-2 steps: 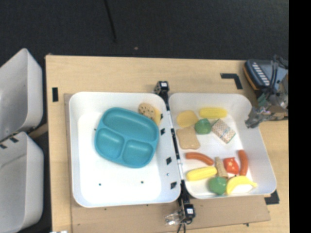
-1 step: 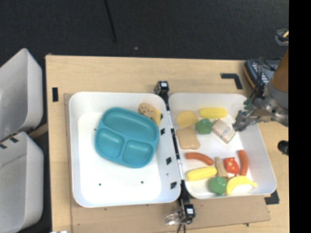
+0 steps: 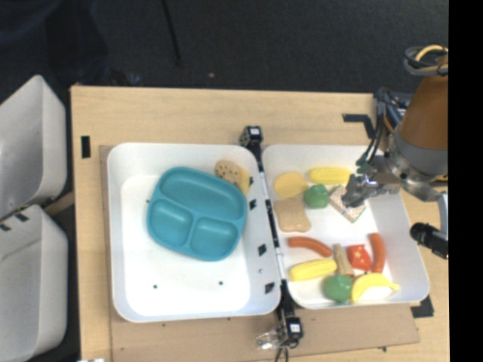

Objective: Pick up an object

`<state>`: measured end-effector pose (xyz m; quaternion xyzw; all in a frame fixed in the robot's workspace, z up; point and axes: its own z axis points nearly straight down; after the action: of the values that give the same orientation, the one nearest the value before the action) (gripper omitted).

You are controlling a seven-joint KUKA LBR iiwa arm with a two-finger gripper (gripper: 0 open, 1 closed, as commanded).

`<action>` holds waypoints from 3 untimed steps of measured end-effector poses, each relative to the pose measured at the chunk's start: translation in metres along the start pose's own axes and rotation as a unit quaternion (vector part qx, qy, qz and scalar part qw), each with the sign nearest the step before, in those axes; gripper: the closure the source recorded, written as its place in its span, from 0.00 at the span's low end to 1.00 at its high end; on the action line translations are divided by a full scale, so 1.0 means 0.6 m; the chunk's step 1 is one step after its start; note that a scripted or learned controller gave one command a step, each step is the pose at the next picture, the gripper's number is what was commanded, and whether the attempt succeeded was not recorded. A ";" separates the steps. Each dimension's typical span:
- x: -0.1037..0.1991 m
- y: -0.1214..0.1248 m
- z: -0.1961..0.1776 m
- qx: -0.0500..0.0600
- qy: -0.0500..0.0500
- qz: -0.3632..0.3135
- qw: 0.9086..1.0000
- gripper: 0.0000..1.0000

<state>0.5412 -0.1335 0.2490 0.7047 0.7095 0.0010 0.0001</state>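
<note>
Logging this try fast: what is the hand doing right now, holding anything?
Hand: low in the right bin, over a small speckled block; grip state cannot be told.

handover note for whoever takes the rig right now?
Gripper: low in the right bin, over a small speckled block; whether it is open or shut can't be read.
Right bin: toy food, including corn, a green ball, toast, a sausage and a banana.
Left bin: blue divided plate, cookie behind it.
Done: arm is at the block.
Left: confirm a grasp, lift.
</note>
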 end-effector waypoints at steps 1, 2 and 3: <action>0.073 -0.019 0.014 0.001 0.000 0.001 1.000 1.00; 0.155 -0.036 0.031 0.002 0.000 0.000 1.000 1.00; 0.239 -0.035 0.002 -0.001 0.000 0.000 1.000 1.00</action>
<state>0.5191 0.0097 0.2481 0.7044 0.7098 0.0018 0.0006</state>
